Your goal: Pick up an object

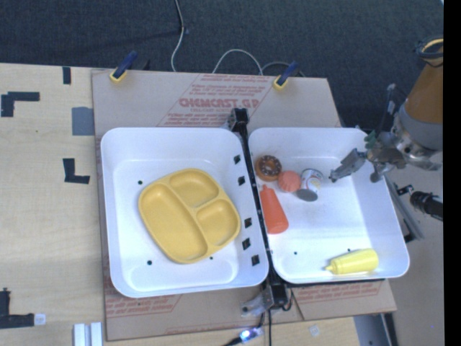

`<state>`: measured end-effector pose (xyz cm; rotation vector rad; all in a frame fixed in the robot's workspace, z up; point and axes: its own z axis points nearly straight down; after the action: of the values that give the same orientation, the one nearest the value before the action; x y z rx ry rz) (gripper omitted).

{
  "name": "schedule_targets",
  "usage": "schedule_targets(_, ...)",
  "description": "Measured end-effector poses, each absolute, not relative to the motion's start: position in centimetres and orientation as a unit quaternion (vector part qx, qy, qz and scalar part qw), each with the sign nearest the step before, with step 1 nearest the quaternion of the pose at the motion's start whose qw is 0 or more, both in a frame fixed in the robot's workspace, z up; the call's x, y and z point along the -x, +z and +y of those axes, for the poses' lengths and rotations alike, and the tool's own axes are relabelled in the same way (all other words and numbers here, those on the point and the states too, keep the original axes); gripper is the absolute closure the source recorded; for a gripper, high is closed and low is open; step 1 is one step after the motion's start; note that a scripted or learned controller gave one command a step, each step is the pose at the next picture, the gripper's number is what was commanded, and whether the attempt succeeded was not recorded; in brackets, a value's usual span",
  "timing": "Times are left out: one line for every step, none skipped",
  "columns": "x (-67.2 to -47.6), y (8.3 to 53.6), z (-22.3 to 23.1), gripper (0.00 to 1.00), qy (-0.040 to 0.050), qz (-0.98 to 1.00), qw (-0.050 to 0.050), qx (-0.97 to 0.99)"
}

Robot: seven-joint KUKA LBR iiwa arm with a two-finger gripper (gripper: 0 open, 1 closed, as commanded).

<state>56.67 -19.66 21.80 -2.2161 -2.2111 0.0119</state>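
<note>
Gripper [344,169], fingers perhaps apart and holding nothing, hangs just right of the metal cup [310,182] beside the carrot [273,210].

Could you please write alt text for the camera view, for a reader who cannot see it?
A grey robot arm with an orange band reaches from the right, its two-finger gripper open above the right white bin, which holds a sprinkled doughnut, orange ball, small metal piece, orange carrot-shaped toy and yellow mustard bottle. The left white bin holds a yellow divided plate.
</note>
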Motion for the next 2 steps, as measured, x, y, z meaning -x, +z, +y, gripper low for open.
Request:
schedule_targets(-56.9, 22.5, -19.6, 0.00, 0.0006, -0.708, 0.000, 0.707)
schedule_targets(-56.6, 17.1, -20.6, 0.00, 0.0022, -0.707, 0.003, 0.707)
